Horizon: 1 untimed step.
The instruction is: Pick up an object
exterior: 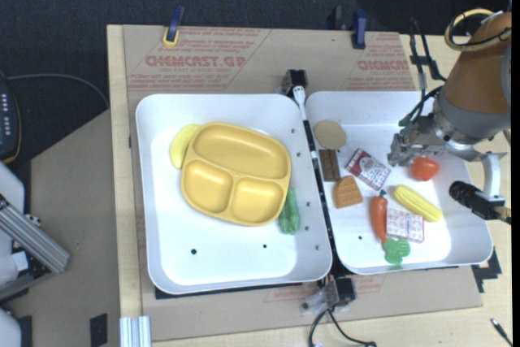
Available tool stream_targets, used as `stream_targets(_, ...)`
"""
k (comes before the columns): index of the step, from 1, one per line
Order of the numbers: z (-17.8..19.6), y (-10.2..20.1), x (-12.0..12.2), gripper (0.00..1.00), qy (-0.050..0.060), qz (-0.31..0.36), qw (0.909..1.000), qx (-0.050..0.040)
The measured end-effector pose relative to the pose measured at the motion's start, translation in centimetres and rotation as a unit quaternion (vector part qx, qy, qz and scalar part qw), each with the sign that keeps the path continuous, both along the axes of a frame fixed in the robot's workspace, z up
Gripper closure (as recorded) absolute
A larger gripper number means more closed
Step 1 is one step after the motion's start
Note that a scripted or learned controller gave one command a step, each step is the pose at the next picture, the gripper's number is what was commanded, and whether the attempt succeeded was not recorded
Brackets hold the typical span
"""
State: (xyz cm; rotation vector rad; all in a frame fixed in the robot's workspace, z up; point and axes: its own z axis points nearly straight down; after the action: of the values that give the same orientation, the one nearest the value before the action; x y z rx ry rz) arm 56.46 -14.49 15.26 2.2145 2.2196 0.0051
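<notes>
Over the right bin: my gripper (pixel 404 144) hangs low near the far right corner, arm coming in from the right.
Gripper state: honestly can't tell from this angle, it's a dark blur to me.
Closest target: red tomato (pixel 424 167), just beside the gripper, toward the near side. Nothing is visibly held.
Other stuff in right bin (pixel 455 252): yellow corn (pixel 418 201), carrot (pixel 379 216), orange wedge (pixel 348 193), brown bar (pixel 329 164), tan disc (pixel 330 133), two little printed packs.
Left bin (pixel 154 199): yellow divided tray (pixel 234 172) with a banana (pixel 181 144) tucked under its edge and something green (pixel 288 215) beside it.
What could go wrong: the tomato's round, so I reckon an off-centre pinch squirts it sideways.
Other worry: items sit close together, so a descent that's slightly off may nudge the nearer pack (pixel 368 169) or the corn instead of grabbing anything.
</notes>
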Motion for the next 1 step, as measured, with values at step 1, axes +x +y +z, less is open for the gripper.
stream_targets(1, 6.09, -0.58, 0.76, 1.0, -0.001, -0.001, 1.0, -0.0003)
